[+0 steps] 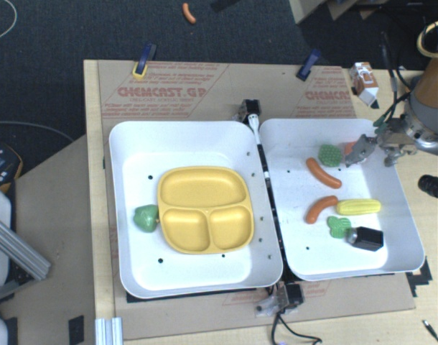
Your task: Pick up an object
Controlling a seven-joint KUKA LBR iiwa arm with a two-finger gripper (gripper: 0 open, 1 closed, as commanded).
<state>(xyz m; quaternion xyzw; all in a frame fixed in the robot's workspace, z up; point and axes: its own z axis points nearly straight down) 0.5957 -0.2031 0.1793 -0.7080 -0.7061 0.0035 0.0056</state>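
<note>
My pincer point(362, 152) hangs over the right bin point(391, 261), just beside a green toy point(329, 155); I cannot tell its state. In that bin, below the green toy, lie 2 sausages point(324, 172) point(321, 208), a corn cob point(358, 207), a small green piece point(339, 226) and a black block point(366, 238). The left bin point(129, 146) holds a yellow tray point(204, 209), with a green lump point(146, 217) touching its left side.

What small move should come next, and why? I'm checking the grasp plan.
Probably ease the gripper a little left and down onto the green round toy. It hovers at the right bin's upper edge, right beside that toy, closer than either sausage.
</note>
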